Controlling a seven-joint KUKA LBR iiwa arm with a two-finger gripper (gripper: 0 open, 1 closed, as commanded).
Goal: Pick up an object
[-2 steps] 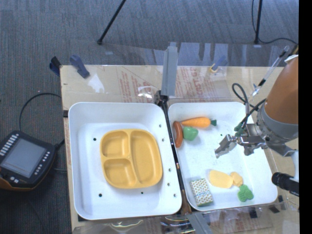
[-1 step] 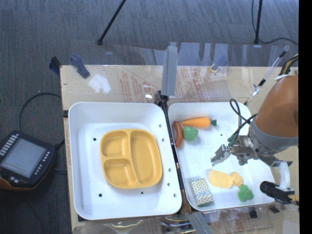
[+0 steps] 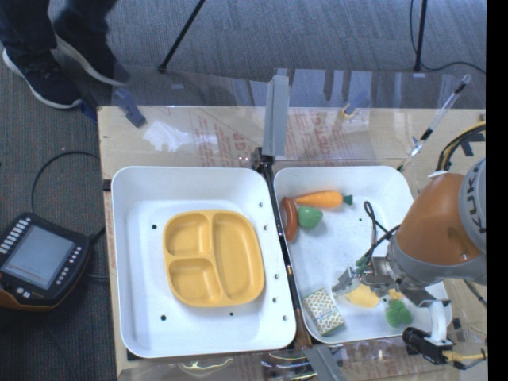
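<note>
the hand (image 3: 355, 280) hangs low over a yellow toy (image 3: 364, 297) in the right bin (image 3: 397, 182), seemingly for a grasp; its grip state cannot be told.

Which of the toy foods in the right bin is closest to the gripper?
The pale yellow piece, lying right beside the gripper near the bin's front. The carrot and the brown and green pieces sit far off by the back wall.

- The arm (image 3: 444, 228) is grey with a broad, rounded orange band above the wrist.
- Black letters "KU" show on its grey shell at the right.
- A thin black cable (image 3: 375, 222) loops beside the orange band.
- The gripper (image 3: 355, 280) is grey metal.
</note>
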